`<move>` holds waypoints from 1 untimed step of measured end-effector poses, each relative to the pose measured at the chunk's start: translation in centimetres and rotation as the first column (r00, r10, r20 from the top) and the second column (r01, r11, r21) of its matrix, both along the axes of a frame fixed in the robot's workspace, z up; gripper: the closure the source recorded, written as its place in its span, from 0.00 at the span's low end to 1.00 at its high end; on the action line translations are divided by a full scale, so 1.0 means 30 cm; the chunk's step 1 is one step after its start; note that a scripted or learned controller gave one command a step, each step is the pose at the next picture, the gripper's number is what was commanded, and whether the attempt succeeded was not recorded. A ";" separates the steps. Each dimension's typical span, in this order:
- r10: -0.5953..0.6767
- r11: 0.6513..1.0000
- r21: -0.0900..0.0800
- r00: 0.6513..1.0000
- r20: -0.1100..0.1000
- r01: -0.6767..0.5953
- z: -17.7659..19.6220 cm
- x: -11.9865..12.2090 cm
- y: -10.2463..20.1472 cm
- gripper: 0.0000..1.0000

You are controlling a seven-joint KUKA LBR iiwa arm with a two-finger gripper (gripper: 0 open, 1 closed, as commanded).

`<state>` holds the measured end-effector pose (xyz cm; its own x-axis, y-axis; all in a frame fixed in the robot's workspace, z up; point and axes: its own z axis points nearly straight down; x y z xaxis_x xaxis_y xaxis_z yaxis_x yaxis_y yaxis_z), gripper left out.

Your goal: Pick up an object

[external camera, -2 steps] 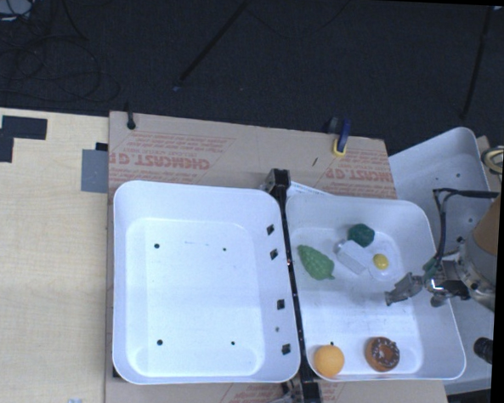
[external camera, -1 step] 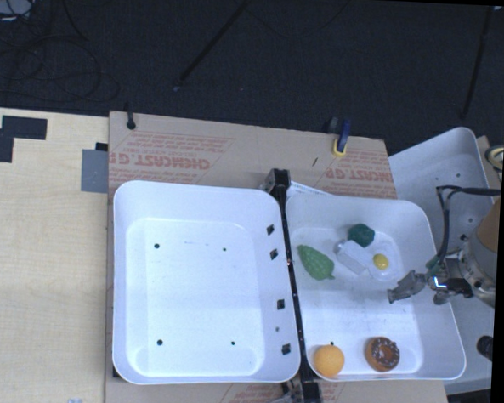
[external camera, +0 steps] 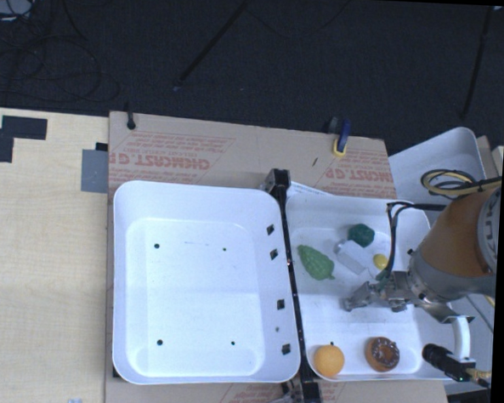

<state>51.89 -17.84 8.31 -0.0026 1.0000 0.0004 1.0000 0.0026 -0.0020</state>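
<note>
Grey two-finger gripper [external camera: 358,300] down low inside the right shallow white bin [external camera: 312,341], jaws slightly apart, nothing between them. Leafy green plastic piece [external camera: 315,262] just left of it, round orange ball [external camera: 329,360] and brown doughnut-shaped thing [external camera: 383,353] nearer the front wall.

Coming in from the right side, grey arm [external camera: 489,228] with that orange band [external camera: 450,238] sitting just above the wrist. Bent down low and reaching leftward. Gripper [external camera: 358,300] way out at the end, pointing left and tipped slightly downward, metal linkage showing behind it. Black cable looping up over the wrist. Too small and blurry at the tip to make out much more there, honestly.
</note>
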 end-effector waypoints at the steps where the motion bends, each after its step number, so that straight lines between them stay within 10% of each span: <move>1: -0.002 1.000 -0.002 1.000 0.007 0.002 0.370 -0.073 0.000 0.00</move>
